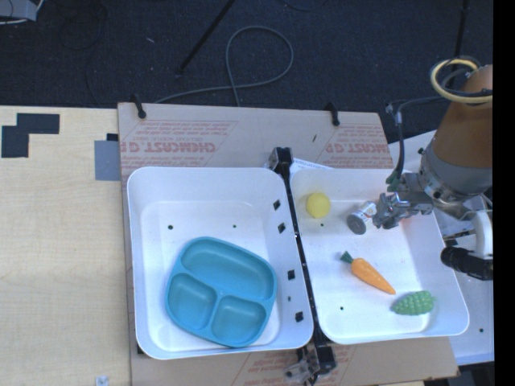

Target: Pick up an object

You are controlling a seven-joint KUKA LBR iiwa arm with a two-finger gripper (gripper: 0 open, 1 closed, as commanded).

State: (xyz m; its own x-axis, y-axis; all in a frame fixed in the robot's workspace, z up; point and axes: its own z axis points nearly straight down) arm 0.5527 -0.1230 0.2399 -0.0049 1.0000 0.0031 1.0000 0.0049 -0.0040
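Camera view: gripper (392, 212), grip state unclear, poised low in right bin (451, 312), toy carrot (372, 273) at seven o'clock.

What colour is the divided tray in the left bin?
Light blue. The tray has three compartments and shows plainly in the camera view, lying in the left bin.

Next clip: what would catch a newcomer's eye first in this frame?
The blue divided plate dominates the left bin, lying at a slight angle. In the right bin, a yellow ball sits near the divider, an orange toy carrot lies mid-bin, and a green bumpy toy sits near the front right corner. The end effector reaches in over that bin's far right side.
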